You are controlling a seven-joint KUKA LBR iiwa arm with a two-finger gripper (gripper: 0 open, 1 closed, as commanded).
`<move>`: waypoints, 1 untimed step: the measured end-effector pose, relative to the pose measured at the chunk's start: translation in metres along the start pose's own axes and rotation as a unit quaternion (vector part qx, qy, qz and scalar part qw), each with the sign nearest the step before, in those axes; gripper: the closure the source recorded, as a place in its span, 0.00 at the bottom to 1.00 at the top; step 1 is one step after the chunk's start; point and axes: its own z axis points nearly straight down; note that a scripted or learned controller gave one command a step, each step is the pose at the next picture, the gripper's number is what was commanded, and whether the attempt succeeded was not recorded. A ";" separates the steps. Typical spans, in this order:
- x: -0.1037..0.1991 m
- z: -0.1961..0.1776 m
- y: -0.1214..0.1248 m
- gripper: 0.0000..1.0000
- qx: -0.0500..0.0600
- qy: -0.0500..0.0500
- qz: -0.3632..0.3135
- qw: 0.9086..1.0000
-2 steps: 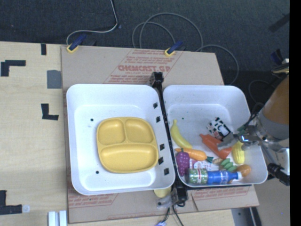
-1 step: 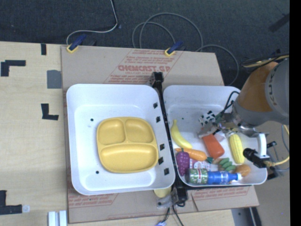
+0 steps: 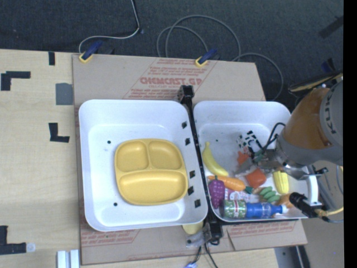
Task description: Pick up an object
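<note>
bench [image 3: 33, 166]: light wood top, black tape marks along its left part | cardboard sheet [image 3: 167, 80]: brown, red print, flat on the bench, clipped at its far edge by two yellow-and-blue clamps [image 3: 89, 51] | left bin [image 3: 92, 121] and right bin [image 3: 234, 111]: white, side by side on the cardboard, touching

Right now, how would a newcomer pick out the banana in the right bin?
Find the right bin, the one crowded with toys. The banana lies near its left wall, above the carrot. It is the only long, curved, plain yellow piece there.
</note>
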 end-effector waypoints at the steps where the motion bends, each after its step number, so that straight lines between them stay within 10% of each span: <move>1: 0.019 0.003 -0.024 0.00 -0.013 -0.009 0.003 1.000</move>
